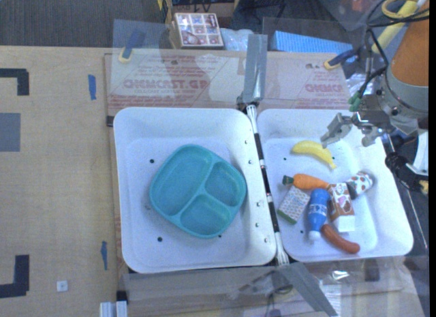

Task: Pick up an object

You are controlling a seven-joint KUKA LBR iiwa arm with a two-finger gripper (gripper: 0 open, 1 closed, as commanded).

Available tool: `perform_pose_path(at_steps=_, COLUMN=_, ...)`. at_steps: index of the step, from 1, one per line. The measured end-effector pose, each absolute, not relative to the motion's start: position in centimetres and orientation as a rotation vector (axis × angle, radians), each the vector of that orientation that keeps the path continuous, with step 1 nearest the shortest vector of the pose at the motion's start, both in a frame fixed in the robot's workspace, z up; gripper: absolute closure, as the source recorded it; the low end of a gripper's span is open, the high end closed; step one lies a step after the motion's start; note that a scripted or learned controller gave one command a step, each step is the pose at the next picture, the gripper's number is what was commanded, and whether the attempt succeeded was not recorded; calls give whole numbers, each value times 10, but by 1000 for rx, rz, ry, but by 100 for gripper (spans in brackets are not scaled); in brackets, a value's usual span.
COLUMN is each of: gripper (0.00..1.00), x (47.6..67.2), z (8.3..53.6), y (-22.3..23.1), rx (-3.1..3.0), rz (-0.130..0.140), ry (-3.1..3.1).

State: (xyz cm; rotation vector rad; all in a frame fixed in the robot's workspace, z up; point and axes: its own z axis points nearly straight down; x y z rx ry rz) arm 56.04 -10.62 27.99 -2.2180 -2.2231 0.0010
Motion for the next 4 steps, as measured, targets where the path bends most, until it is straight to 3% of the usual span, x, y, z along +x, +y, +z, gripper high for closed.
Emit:
perform_pose_path(at_steps=1, gripper=0, x=611, z=151, y=-149, rx=-2145, rz=0, ry=-2296)
perform_pose_path(at_steps=2, gripper=0, x=624, z=88, y=-149, rx=-2071, rz=-5, ry=-2370)
perform_pose_path(at_steps=3, gripper=100, x=625, z=99, y=-151, rx=-2078, rz=-11, ry=-2367)
perform_pose_path(at_steps=4, gripper=100, x=644, z=193, y=-100, rx=-1877, rz=-2, ry=-2524)
